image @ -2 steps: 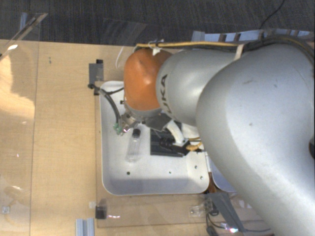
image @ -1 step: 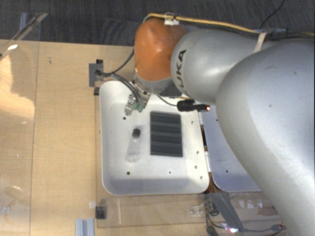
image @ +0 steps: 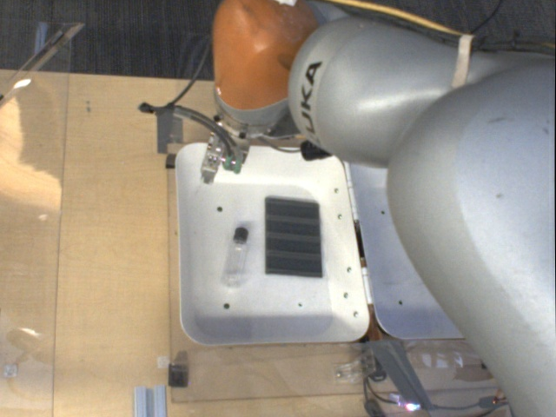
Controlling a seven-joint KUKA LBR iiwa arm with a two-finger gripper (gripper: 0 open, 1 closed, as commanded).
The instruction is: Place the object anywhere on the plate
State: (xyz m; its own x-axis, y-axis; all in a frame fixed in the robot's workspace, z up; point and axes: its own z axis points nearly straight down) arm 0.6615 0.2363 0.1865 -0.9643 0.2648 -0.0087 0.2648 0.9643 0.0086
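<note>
The big grey arm hides most of the right bin, so I can't see much in there. The jaws sit at the left bin's far corner, too small and blurry to tell if they're open. Inside it: one clear vial with a dark cap lying just left of one dark ribbed plate, not on it. Two bins on the desk.

A robotics lab: a grey KUKA arm reaches over a wooden bench bearing two white bins, with loose cables near the front edge.
</note>
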